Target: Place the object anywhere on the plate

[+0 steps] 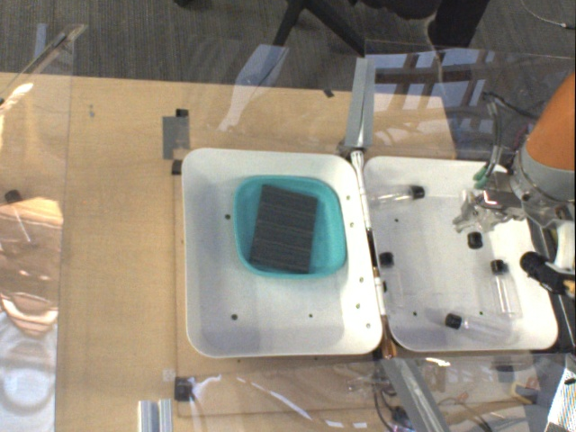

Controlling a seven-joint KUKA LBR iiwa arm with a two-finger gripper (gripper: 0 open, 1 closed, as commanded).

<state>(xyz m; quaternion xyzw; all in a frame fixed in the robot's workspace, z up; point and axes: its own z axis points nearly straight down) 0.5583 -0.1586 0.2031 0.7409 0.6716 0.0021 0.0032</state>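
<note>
Camera view: two white bins side by side, left bin (207, 322) and right bin (432, 322). Left bin holds one teal plate (335, 241), rounded square, sitting a bit above bin centre. One dark ribbed block (285, 229) lies flat on the plate, fully inside its rim, roughly centred. Block is rectangular, long axis running top to bottom of the frame with a slight tilt, upper end leaning right, ribs running across the short way. Right bin: four clear tubes with black caps. Tube 1 (396, 193) near the top left, lying roughly sideways, cap at its right end. Tube 2 (504, 288) on the right, near upright in frame, cap at the top end. Tube 3 (472, 325) along the bottom edge, lying sideways, cap at its left end. Tube 4's cap (473, 239) sits just below the gripper, its body too faint to trace. One more small black piece (385, 259) by the divider; cannot tell what it is. Arm comes in from the right, orange band at frame edge. Gripper (481, 207) is over the upper right of the right bin, well apart from plate and block. Fingers: cannot tell whether spread or closed; metal parts blur together. Nothing visibly between them.
</note>
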